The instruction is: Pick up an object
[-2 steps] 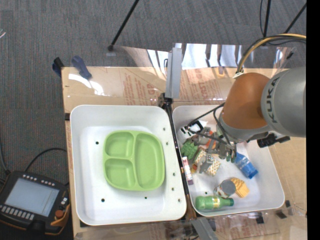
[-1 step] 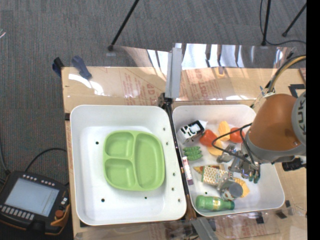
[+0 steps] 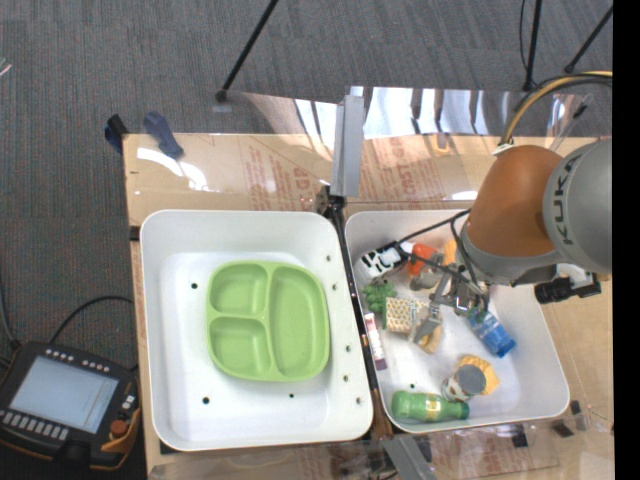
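Clutter filled the right bin (image 3: 556, 373), and everything below is placed against the green bottle (image 3: 429, 406) that lay on its side along that bin's near wall. Just up and to the right of the bottle sat a small round yellow-and-grey item (image 3: 471, 378). Farther up and right lay a blue bottle (image 3: 492, 333), tilted. Straight above the green bottle, toward the bin's middle, rested a pale waffle-patterned piece (image 3: 400, 315), with a green leafy toy (image 3: 378, 295) just to its left and a black-and-white toy (image 3: 380, 261) beyond that near the far wall. An orange item (image 3: 423, 255) lay close to the black-and-white toy. A thin pen-like stick (image 3: 373, 338) ran along the bin's left wall, up and left of the bottle.

The gripper (image 3: 436, 313) hung above the bottle, over the bin's middle, its fingers (image 3: 424, 326) pointing down beside the waffle piece and a tan object (image 3: 431, 340). Whether those fingers were parted or closed I cannot tell, nor whether anything sat between them. The arm's orange band (image 3: 510, 208) loomed over the bin's far right.

Well to the left of the bottle, in the left bin (image 3: 165, 258), lay a green divided plate (image 3: 268, 321).
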Motion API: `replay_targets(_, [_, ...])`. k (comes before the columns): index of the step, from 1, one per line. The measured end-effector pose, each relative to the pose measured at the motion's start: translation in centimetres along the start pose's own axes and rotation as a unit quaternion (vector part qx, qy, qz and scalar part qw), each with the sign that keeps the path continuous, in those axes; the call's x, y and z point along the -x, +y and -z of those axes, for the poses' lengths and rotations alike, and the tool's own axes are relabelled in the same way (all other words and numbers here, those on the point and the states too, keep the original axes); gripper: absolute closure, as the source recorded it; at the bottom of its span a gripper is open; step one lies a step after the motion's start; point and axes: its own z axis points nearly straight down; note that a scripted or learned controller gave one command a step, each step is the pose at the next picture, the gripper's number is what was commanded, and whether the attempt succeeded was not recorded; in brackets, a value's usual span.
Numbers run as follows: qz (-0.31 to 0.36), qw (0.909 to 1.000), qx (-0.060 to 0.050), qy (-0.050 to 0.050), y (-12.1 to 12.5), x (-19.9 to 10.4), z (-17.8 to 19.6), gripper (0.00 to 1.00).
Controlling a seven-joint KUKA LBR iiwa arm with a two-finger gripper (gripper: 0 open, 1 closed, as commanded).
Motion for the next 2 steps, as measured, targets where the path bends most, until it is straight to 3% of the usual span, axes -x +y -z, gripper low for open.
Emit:
replay_targets(1, [-0.003, 1.0, -0.001, 0.002, -1.6, -6.9, -0.1, 0.0])
replay_targets(2, [-0.058, 0.9983, -0.001, 0.0, 2.4, -3.7, 0.0, 0.0])
